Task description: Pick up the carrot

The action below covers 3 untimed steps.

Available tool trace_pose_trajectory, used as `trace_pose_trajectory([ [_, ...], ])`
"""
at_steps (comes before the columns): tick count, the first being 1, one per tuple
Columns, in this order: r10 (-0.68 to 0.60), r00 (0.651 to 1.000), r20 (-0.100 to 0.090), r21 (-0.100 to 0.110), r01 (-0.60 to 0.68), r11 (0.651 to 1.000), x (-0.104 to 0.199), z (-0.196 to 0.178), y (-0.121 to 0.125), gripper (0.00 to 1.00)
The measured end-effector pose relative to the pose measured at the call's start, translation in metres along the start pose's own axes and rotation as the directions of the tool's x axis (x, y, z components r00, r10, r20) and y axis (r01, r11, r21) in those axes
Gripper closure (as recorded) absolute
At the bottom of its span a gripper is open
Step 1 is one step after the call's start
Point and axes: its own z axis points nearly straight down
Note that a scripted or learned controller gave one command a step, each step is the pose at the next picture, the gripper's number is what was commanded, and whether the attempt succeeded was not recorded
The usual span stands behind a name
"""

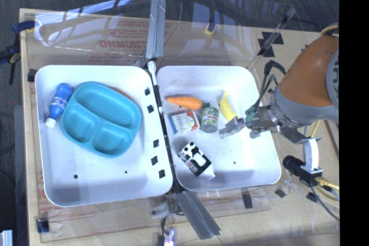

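1. The right bin (262,173) holds the carrot (184,102), a banana (227,108), a small can (210,117), a carton (184,122).
2. The left bin (86,181) holds a blue divided plate (102,118) and a bottle (57,103).
3. The tool (237,125) is released, holding nothing, beside the banana.

Even overhead light brightens both white bins (86,193), while glare streaks the clear plastic sheet (115,26) behind them; shadows stay faint, detail slightly soft.
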Motion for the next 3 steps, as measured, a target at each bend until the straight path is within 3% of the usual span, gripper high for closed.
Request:
trace_pose_trajectory([
  [1,-0.207,0.978,0.002,-0.003,0.207,0.978,0.015,0.013,0.058,0.0],
  [2,-0.39,0.921,0.0,0.0,0.39,0.921,0.049,0.041,0.076,0.0],
  [3,-0.32,0.947,0.001,-0.001,0.32,0.947,0.04,0.131,0.137,0.0],
])
